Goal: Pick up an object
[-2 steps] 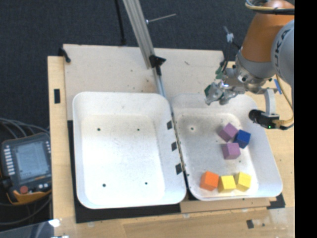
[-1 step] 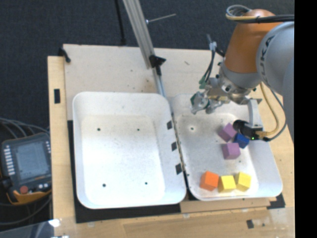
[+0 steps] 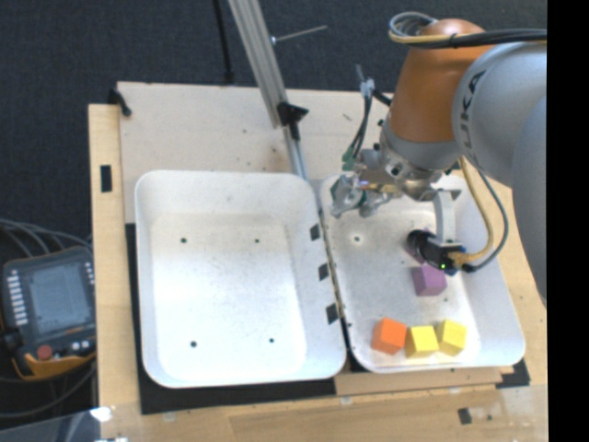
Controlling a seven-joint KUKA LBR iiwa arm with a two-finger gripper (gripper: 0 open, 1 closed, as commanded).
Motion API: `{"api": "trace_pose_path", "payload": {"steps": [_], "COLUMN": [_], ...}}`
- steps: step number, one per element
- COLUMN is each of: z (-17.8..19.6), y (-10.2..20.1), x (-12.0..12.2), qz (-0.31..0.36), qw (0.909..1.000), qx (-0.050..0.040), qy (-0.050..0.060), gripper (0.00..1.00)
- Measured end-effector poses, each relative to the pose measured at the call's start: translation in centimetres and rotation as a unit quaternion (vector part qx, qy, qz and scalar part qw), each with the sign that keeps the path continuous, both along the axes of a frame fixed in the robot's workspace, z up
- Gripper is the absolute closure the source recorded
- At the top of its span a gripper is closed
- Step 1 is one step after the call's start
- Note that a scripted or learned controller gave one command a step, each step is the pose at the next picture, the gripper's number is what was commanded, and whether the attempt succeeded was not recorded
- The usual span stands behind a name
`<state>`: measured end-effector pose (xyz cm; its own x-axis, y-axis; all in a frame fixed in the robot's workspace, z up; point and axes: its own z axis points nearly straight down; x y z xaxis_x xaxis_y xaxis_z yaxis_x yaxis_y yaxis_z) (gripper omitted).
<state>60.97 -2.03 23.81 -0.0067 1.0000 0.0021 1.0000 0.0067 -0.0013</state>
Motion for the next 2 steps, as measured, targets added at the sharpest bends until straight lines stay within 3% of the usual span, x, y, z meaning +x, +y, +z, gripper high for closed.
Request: {"api": "trace_pose_path", "payload": {"steps": [2], "z": [-0.1], "y": [10.0], "x": [-5.0], "qz": [0.0], "qw": [1.0], "qx": [-0.0002], "qy": [0.0], "gripper": [1.0]}}
